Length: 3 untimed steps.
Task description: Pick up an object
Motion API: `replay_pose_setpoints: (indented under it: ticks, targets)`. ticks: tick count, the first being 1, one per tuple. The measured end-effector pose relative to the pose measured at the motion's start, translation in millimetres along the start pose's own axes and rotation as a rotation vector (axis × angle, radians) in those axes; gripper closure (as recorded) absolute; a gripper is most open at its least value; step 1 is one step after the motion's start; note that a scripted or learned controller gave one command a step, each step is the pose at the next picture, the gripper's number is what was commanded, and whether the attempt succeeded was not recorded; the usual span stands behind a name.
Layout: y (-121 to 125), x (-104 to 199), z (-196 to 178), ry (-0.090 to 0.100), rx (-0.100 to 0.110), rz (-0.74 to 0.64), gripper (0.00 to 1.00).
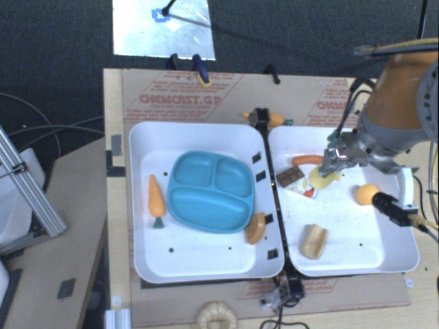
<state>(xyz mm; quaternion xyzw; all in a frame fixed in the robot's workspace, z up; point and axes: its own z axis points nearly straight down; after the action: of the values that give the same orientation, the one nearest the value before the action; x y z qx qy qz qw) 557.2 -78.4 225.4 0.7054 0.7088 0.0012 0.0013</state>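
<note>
The gripper (334, 160) hangs directly over a pale yellow piece (322, 178), which lies just below its jaws; whether they are spread I cannot tell.

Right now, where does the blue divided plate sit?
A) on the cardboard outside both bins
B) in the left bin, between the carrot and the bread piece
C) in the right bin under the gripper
B: the blue divided plate lies in the left bin, with the carrot on its left and the bread piece at its lower right.
</note>
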Motion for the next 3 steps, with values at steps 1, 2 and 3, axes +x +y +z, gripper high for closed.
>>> replay_pose_setpoints:
  ticks: [1, 2, 3]
  targets:
    - [-42.3, 18.1, 3.4, 0.001, 0.004, 0.003, 1.0]
    - [-36.8, 26.0, -6.5, 0.001, 0.002, -0.001, 1.0]
    - [-33.4, 18.6, -8.6, 0.0, 0.002, 0.003, 1.0]
